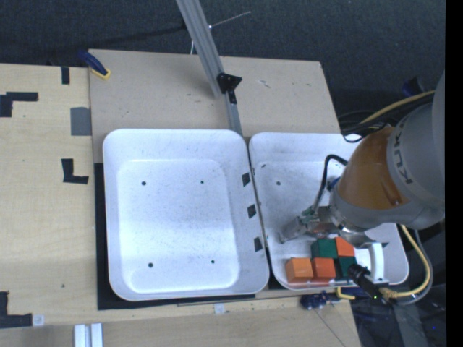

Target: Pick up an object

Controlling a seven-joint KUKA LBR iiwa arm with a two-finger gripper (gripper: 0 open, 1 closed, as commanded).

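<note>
Arm reaching into the right bin [289,157] from the right.
The left bin [116,194] is lying open; the gripper [307,225] is hovering just beside orange blocks [311,267] and a green block [325,248] crowding the near edge; its grip state is unclear.

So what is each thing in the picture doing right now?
End effector: down inside the right bin, near the blocks.
Orange blocks: lying in the right bin's near corner.
Green block: lying beside the orange ones.
Right bin: flat on the bench.
Left bin: flat on the bench.
</note>
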